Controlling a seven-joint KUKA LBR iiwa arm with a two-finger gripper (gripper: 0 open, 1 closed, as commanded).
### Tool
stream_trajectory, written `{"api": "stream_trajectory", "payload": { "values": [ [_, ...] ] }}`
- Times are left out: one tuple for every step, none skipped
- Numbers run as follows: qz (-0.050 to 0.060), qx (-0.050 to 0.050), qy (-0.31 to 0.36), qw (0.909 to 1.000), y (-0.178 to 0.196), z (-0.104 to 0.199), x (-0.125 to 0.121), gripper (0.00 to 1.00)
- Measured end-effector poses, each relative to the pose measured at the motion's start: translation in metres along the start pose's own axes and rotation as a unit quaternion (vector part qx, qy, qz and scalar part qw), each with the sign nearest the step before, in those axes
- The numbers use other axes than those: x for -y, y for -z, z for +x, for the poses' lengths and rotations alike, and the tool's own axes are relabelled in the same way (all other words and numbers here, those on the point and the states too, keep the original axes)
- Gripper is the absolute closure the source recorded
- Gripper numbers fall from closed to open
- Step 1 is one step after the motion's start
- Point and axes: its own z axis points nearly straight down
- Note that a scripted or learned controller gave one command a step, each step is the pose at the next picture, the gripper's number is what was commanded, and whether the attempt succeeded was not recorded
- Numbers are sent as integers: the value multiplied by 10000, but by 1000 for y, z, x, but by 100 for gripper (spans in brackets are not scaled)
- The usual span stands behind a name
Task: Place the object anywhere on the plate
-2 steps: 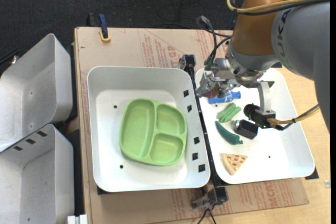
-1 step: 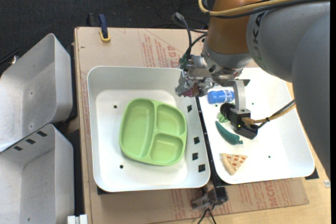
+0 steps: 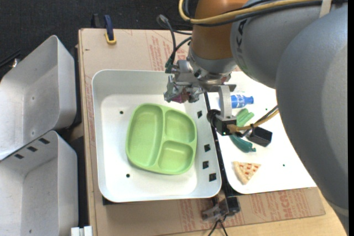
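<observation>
From the overhead camera you see the arm (image 3: 287, 36) reaching in from the right, its end effector (image 3: 181, 91) hanging over the far edge of the left bin (image 3: 110, 119), just past the upper rim of the green plate (image 3: 162, 139). The plate has three compartments and lies flat in the middle of that bin, with nothing on it.

Something small and dark with a pinkish tint sits at the end effector, but you cannot tell whether it is a carried object or part of the tool, and whether the end effector is clenched or released cannot be read from this angle.

In the right bin (image 3: 287, 174) lie a pizza slice (image 3: 246, 171), a blue bottle (image 3: 240, 100), a green piece (image 3: 242, 119) and a black block (image 3: 261, 136), all well apart from the plate.

Judging from this, the risk is a drop short of the target: the end effector stands near the plate's rim rather than over a compartment, so anything let go here could land on the bin floor or tip off the raised edge. If nothing is actually held, the placement would simply come up empty.
</observation>
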Motion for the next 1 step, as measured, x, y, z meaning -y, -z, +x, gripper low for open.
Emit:
{"api": "stream_trajectory", "payload": {
  "values": [
    [0, 5, -24, 10000, 1, -3, 0, 0]
  ]
}}
